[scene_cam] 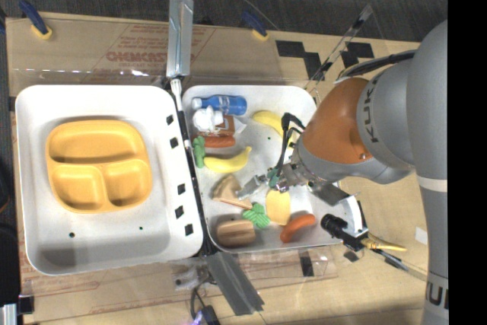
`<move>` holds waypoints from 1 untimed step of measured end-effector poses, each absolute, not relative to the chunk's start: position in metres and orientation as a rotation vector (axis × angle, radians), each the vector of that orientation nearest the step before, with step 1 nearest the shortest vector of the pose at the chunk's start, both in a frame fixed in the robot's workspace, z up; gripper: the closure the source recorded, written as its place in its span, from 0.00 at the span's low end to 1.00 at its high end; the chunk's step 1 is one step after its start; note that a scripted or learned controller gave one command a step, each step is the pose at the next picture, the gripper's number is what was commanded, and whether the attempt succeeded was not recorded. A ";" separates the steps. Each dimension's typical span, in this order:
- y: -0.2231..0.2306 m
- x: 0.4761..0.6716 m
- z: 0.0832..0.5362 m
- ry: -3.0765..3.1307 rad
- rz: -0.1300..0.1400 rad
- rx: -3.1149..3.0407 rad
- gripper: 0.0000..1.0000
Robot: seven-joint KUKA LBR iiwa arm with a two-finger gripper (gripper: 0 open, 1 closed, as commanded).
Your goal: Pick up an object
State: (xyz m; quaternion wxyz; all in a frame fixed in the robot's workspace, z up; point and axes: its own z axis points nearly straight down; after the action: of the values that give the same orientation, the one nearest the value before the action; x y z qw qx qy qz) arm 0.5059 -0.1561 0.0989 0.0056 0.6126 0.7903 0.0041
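My gripper (272, 181) hangs low in the right bin (304, 99), near its middle. Just below it lie a pale yellow piece (278, 208) and a green leafy toy (257, 216). To its left are a tan wedge (227, 189) and a yellow banana (229, 160). An orange-red piece (298, 225) and a brown loaf (233, 232) lie by the bin's near wall. I see nothing clearly held in the gripper.
The right bin's far end holds a blue bottle (227, 104), a white item (205, 119), a red-brown sausage (220, 141), a green piece (199, 153) and a second yellow fruit (266, 119). The left bin (30, 110) holds a yellow compartment tray (99, 164).
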 end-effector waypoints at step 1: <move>-0.156 0.506 0.099 2.474 0.013 1.918 0.00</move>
State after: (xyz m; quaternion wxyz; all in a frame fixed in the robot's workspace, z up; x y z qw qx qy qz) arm 0.5059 -0.1561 0.0988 0.0055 0.6127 0.7903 0.0041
